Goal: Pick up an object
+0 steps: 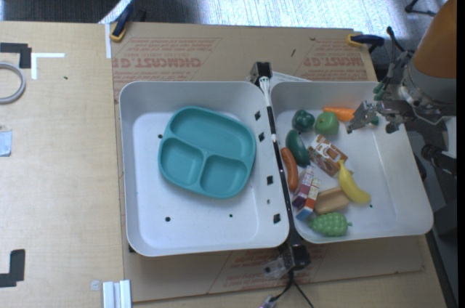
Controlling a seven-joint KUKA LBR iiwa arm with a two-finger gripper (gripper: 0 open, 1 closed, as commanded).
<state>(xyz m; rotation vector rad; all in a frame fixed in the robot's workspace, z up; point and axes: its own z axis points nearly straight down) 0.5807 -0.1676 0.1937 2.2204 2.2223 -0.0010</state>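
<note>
A: The claw (pixel 375 115) is hovering over the upper right of the right bin (pixel 392 183), wrist tilted. I am seeing nothing between its tips; whether they are spread or pressed together I cannot tell.

B: What is lying nearest?

A: An orange carrot (pixel 339 112) just beside it at the back wall, then a green pepper (pixel 327 123). Further out, a small printed carton (pixel 327 156), a banana (pixel 353 185), a sausage (pixel 290 168) and a knobbly green fruit (pixel 330 224).

B: Handling?

A: I am judging these as toy foods: light, stiff, smooth, likely slippery. The banana is looking best, taken across its middle, since it is lying apart from the pile. The teal divided plate (pixel 207 152) is sitting alone in the left bin (pixel 145 212) on the desk (pixel 51 176).
</note>
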